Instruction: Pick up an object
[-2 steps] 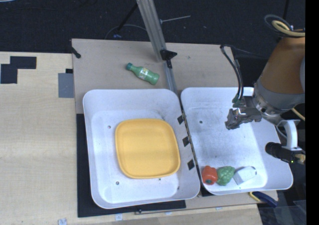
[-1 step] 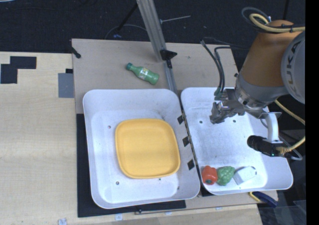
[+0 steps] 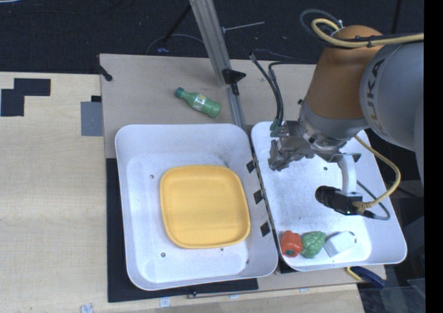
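Observation:
My gripper (image 3: 279,157) hangs low over the back left part of the right bin (image 3: 304,190), with the grey and orange arm rising behind it to the right. Nothing shows between its dark fingers. At the front of the same bin lie a red object (image 3: 291,242), a green bumpy object (image 3: 313,243) and a small white object (image 3: 340,242), side by side and well in front of the gripper. A yellow square plate (image 3: 204,205) rests flat in the left bin (image 3: 138,159).
A green bottle (image 3: 198,102) lies on the bench behind the left bin. An aluminium post (image 3: 213,28) slants up behind the bins. A black cable part (image 3: 336,199) hangs over the right bin's middle.

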Available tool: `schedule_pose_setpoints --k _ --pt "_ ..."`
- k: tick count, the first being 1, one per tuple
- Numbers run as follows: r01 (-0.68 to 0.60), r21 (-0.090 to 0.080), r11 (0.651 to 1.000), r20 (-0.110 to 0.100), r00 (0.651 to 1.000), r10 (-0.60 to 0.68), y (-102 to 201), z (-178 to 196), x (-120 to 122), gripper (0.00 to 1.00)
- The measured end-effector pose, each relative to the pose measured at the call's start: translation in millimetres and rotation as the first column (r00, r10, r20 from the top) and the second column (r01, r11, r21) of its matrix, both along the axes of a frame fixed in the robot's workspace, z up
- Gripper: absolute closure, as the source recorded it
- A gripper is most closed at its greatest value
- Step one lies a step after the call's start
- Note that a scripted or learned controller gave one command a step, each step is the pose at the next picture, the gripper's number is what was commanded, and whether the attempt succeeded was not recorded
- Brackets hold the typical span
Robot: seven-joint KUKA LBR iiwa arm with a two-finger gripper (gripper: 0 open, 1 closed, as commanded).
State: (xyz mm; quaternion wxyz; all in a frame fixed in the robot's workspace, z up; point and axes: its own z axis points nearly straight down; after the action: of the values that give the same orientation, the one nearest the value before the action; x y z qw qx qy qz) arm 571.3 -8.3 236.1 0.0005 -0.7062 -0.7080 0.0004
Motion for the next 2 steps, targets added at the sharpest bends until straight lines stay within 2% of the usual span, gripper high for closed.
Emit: schedule_pose_setpoints --k 1,2 --pt "0.0 -0.001 1.0 0.0 1.0 0.0 40 -7 24 1.0" --pt "-0.001 0.001 1.0 0.001 1.0 0.001 96 -10 49 1.0"
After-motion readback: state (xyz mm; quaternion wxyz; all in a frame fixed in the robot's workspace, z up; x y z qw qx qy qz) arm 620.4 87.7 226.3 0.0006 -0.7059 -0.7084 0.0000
